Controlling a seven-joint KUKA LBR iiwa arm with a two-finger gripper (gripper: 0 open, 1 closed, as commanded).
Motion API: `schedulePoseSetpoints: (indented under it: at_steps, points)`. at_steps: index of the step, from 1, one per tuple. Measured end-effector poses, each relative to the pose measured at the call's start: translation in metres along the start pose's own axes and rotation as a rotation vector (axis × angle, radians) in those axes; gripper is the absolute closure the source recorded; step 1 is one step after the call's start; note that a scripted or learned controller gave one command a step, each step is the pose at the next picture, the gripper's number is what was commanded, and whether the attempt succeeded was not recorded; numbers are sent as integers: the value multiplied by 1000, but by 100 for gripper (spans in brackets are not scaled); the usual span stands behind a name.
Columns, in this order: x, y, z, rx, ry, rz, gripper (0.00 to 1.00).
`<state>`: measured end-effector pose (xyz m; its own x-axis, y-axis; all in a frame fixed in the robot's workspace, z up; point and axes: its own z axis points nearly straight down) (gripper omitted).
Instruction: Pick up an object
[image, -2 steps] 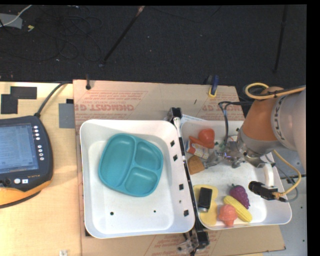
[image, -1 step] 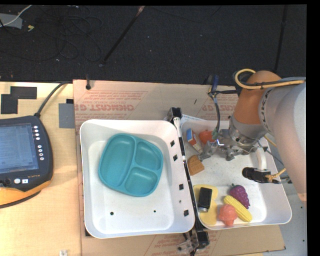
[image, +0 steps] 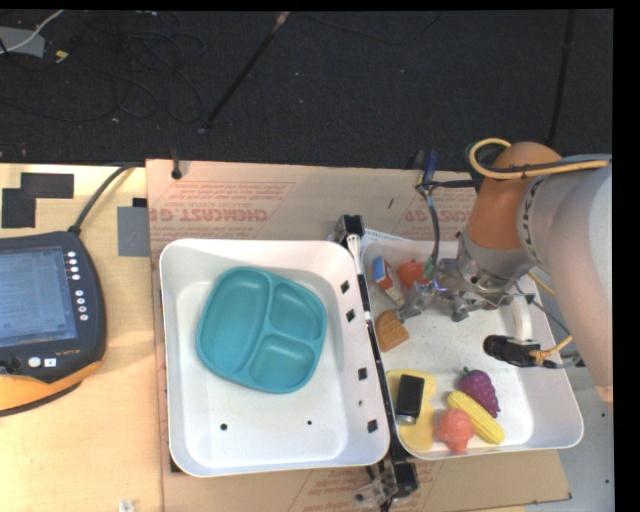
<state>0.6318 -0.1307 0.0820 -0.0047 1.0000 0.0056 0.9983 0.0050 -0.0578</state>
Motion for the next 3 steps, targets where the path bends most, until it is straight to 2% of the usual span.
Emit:
schedulePoseSetpoints:
  at_steps: [2, 3]
  points:
    - [-18, 1, 1, 4, 17, -5, 0]
    - [-42, 3, -1, -10, 18, 9, 0]
